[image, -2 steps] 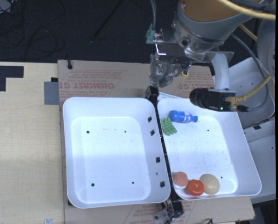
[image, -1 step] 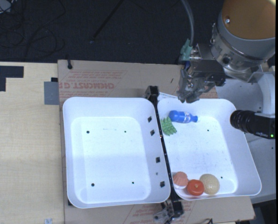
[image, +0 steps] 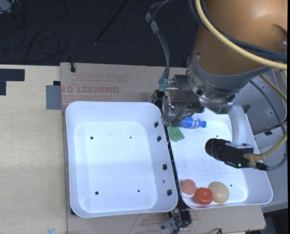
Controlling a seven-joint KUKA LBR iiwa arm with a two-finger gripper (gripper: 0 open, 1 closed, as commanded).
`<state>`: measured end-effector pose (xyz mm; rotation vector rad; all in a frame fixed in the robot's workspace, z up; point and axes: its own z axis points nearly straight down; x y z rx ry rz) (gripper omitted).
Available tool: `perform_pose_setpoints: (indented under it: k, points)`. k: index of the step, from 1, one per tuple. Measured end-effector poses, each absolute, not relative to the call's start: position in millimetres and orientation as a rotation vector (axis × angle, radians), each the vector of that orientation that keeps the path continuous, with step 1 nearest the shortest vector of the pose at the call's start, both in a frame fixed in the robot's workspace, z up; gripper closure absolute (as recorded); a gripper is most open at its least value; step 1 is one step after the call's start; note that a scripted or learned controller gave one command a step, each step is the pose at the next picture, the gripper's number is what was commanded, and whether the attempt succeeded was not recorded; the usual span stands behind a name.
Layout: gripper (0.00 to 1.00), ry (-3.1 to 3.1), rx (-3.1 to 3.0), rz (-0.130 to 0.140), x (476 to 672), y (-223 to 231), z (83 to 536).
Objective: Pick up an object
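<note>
Pale wood-grain table (image: 23, 145) carries a brown cardboard sheet (image: 110, 84), and two shallow white bins sit side by side on that sheet.

Right bin (image: 261, 191) contents:
- Green object (image: 176, 133): lies near the bin's upper left corner, just beside the divider between the bins. The gripper (image: 175, 115) is directly above it. Contact between the two cannot be determined.
- Blue object (image: 193, 124): lies just right of the green object, partly under the gripper body.
- Pink rounded object (image: 187, 186), red round object (image: 203, 195) and tan ball (image: 219, 191): grouped in a row along the bin's near edge. The red object touches both neighbours.

Gripper state: whether the fingers are open or closed cannot be determined, as the tips are lost against the dark mechanism. No object is visibly between them.

Left bin (image: 81, 116): white floor with small dark holes; dark clips line the shared rim between the bins.

Arm (image: 242, 28): enters from the right. The orange band fills the upper right, with the grey wrist below it. A black cylindrical unit (image: 225, 151) on a white bracket projects over the right bin. A yellow cable (image: 222, 30) loops round the orange section.

Background: dark floor with loose cables beyond the table.
</note>
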<state>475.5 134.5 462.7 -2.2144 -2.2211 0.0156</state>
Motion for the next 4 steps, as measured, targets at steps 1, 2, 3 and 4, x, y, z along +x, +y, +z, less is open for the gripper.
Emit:
perform_pose_setpoints:
  k: [1,2,3,4]
  points:
    - [1.0,-2.222,-2.213,0.018,474.9,172.0,350.7]
    - [0.0,-2.219,-2.221,0.007,475.7,169.6,356.7]
    - [0.0,-2.216,-2.216,0.025,473.1,203.4,197.5]
    - [0.0,-2.23,-2.216,-0.018,476.8,246.3,334.5]
